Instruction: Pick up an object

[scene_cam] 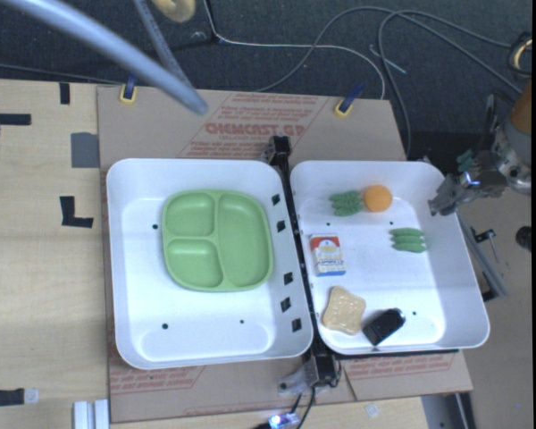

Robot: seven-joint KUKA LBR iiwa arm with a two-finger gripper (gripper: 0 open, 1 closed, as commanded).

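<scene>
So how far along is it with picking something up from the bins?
Nothing looks picked yet. The gripper sits at the right bin's right rim with nothing seen between its fingers. The orange ball, small box and black object lie in that bin. Choosing, grasping and lifting remain.

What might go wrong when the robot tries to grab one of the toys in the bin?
1. The orange ball touches the green leafy toy, so the gripper might bump one while going for the other, and the ball could roll off.
2. The black thing sits close to the piece of bread and near the right bin's front wall, so there is little room to grab it cleanly.
</scene>
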